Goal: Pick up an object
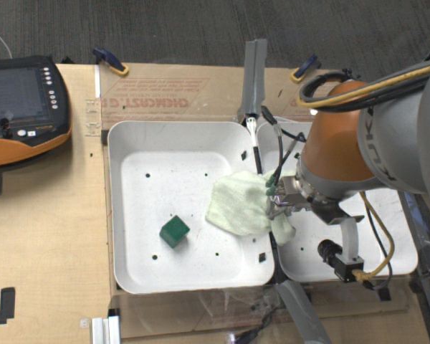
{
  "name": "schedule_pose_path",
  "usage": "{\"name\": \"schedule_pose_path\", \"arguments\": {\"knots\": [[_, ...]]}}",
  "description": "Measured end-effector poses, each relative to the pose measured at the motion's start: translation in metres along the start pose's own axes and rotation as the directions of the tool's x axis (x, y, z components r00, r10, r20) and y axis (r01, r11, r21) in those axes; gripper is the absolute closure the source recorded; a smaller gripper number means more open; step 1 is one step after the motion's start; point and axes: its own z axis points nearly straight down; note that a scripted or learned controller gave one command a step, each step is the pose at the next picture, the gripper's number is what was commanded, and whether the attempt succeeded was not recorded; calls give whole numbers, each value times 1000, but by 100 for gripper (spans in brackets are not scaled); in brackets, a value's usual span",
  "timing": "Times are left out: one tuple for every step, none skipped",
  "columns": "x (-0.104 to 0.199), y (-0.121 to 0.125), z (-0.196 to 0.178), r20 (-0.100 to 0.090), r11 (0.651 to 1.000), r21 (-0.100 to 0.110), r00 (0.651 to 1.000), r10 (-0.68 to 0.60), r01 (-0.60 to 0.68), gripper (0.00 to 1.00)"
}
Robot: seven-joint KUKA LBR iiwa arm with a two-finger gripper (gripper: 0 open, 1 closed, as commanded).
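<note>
A pale green cloth point(238, 205) lies crumpled at the right side of the left bin point(129, 192) and drapes over the divider into the right bin point(401, 249). My gripper point(278, 205) sits right at the cloth's right edge, above the divider, touching or pressing into the fabric. A fold of cloth point(283, 229) pokes out just below it. The orange and grey wrist point(337, 156) hides the gripper's far side. A small dark green block point(175, 231) rests apart in the left bin's lower middle.
A grey post point(255, 77) stands behind the divider between the bins. A teach pendant point(21, 106) lies on the bench at far left. Cables and a black fitting point(340, 258) hang over the right bin. Clamps point(111, 61) hold the cardboard at the back.
</note>
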Motion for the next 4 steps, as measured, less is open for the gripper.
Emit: {"name": "schedule_pose_path", "arguments": {"knots": [[-1, 1, -8, 2, 1000, 1, 1000, -1, 1, 100], [-2, 1, -16, 4, 1000, 3, 1000, -2, 2, 100], [50, -4, 1, 0, 999, 4, 999, -43, 43, 100], [107, -1, 0, 0, 964, 2, 964, -266, 266, 100]]}}
